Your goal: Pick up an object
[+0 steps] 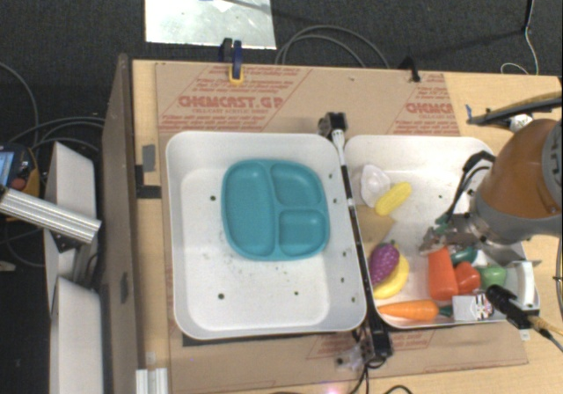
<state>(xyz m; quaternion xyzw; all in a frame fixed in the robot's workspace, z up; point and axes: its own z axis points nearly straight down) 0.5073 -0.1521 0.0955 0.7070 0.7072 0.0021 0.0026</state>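
The right bin (422, 155) holds several toy foods. A yellow piece (392, 198) lies next to a pale translucent piece (374, 179) near its back left. A purple eggplant (383, 262) rests against a yellow banana (400, 280), with an orange carrot (407, 311) along the front wall. An orange block (442, 273), a red piece (467, 279) and a green piece (494, 275) crowd the front right. My gripper (442, 236) hangs low over the right bin, just above the orange block, and the wrist hides what lies under it.
A teal divided plate (274, 209) lies in the left bin (198, 295). A small white labelled box (475, 305) sits at the right bin's front right corner. The grey arm with its orange band (528, 177) covers the right bin's right side. Cables run behind the bench.
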